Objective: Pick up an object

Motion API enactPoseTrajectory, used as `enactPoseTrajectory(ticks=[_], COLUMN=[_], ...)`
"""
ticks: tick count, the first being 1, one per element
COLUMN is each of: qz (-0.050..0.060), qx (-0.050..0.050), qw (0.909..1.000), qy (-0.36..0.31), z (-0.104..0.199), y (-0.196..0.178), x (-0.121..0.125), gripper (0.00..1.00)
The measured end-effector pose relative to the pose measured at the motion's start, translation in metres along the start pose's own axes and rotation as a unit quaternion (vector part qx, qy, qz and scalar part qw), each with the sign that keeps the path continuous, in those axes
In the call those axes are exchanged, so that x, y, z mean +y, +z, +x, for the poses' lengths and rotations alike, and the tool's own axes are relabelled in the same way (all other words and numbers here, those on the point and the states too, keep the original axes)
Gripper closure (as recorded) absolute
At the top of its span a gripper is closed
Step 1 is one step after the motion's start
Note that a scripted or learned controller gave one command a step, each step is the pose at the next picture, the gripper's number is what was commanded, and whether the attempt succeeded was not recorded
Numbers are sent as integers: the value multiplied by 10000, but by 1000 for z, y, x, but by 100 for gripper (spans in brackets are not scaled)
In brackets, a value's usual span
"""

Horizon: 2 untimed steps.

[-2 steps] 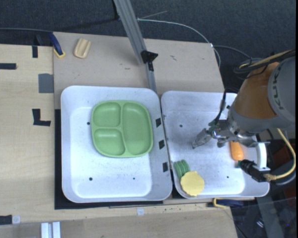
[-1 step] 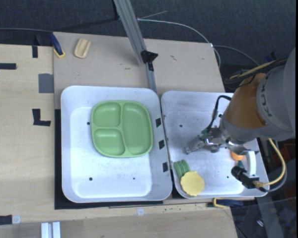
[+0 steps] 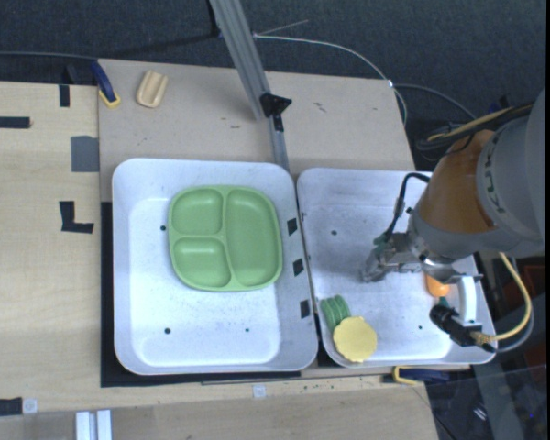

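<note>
My gripper hangs low over the middle of the right bin, its dark tip pointing down at the bin floor with nothing visible between its fingers. A yellow round object lies at the bin's front edge, below and left of the gripper. A green ridged object touches the yellow one on its upper left. A small orange object peeks out just right of the wrist, partly hidden by the arm. In the left bin sits a green divided plate.
A slanted metal pole crosses the bench behind the bins. A small tan object and a blue-yellow item lie on the bench at the back left. Cables trail off the right bin's right side.
</note>
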<state>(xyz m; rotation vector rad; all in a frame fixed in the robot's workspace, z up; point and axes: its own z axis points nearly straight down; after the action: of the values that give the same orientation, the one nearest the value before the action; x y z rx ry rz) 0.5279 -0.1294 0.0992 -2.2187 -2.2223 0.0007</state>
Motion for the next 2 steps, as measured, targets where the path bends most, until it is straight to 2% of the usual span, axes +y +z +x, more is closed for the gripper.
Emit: enactPoseTrajectory(ticks=[1,2], qz=[-17,-24], qx=[-6,-5], qw=[10000,10000], qy=[1,-3], z=[0,8], y=[-48,-102], x=[10,4], gripper=[100,100])
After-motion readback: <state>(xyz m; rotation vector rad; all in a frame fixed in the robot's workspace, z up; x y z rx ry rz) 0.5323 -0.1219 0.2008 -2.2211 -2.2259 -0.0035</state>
